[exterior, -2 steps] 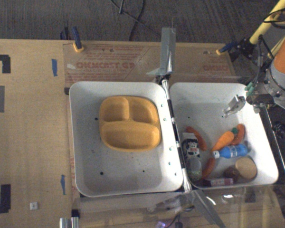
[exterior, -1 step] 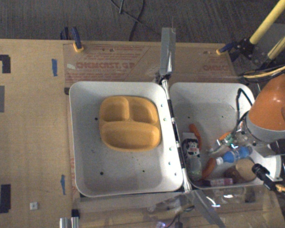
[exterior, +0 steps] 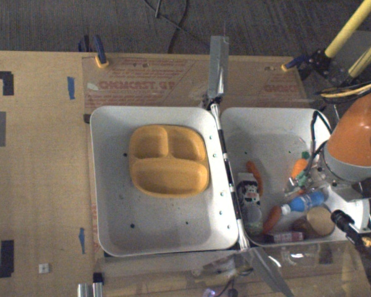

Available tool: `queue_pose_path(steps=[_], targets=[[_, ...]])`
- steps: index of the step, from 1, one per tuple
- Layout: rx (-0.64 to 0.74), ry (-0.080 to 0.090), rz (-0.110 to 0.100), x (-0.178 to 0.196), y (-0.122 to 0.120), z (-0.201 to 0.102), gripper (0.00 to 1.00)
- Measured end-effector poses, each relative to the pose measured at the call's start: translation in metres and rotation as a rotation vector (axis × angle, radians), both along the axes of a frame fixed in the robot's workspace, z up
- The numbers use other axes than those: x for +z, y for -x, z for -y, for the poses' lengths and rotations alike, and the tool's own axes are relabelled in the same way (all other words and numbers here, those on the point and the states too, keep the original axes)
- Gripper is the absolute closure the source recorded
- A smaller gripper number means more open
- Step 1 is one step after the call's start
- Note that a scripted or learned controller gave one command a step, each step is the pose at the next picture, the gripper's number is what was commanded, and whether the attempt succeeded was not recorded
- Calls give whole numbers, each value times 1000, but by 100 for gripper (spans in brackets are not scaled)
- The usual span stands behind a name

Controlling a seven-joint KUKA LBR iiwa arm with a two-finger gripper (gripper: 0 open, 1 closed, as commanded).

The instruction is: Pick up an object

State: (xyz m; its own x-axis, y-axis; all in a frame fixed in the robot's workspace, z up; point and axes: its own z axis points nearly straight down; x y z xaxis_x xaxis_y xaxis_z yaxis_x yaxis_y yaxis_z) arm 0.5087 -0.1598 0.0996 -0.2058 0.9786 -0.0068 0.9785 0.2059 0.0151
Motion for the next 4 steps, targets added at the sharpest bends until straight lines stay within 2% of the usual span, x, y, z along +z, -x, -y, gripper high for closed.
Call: queue_pose_path(steps=[1,2,3,4], targets=[[-86,-2,-8,-12,0,35,100],[-85,-3,-8,-13,0,35,0],[-86,-2,-3,-2,-1,35,100],[-87,-2,-4,-2,-1,35,0]])
